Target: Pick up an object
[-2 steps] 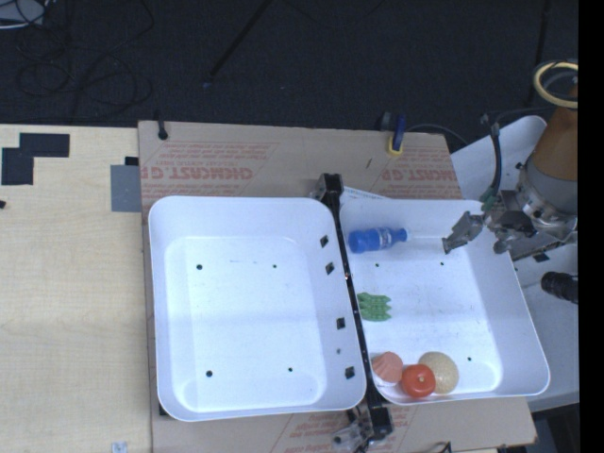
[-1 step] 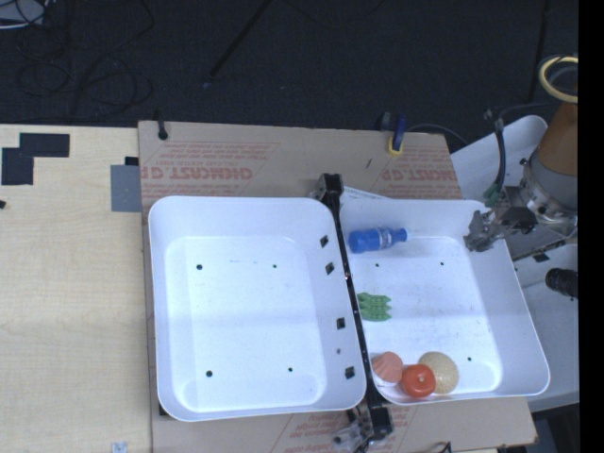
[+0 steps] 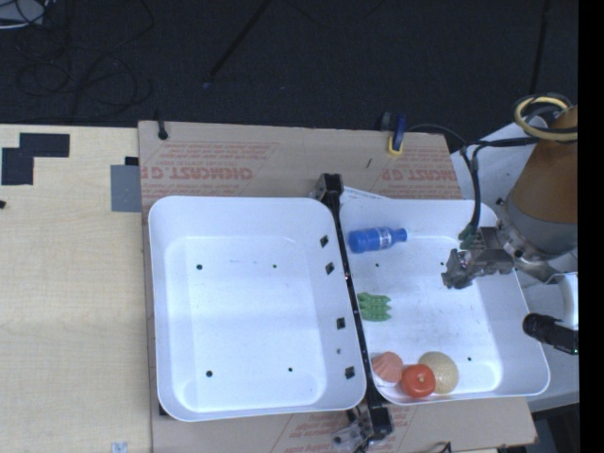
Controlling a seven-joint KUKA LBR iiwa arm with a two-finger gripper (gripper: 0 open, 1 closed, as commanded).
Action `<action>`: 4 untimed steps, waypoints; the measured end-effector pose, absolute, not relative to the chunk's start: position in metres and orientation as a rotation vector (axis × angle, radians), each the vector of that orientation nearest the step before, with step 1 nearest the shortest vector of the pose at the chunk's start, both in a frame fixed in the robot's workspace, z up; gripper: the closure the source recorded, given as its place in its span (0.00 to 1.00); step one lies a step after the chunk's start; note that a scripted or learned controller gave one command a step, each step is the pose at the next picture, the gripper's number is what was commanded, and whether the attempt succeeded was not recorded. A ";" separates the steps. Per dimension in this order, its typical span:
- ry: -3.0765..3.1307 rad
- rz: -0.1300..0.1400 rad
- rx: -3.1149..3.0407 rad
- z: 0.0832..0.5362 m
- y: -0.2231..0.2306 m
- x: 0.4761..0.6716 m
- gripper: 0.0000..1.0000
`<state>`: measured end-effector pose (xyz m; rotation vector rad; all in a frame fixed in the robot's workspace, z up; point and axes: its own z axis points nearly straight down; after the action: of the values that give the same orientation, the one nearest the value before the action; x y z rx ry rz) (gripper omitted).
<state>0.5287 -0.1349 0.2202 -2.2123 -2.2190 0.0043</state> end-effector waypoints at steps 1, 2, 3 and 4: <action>-2.219 0.005 -2.224 0.197 -0.193 0.562 1.00; -2.217 0.003 -2.222 0.208 -0.191 0.561 1.00; -2.224 0.006 -2.214 0.131 -0.213 0.607 1.00; -2.227 0.003 -2.214 0.146 -0.213 0.607 1.00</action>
<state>0.6069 -0.2128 0.1462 -2.2138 -2.2269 0.0032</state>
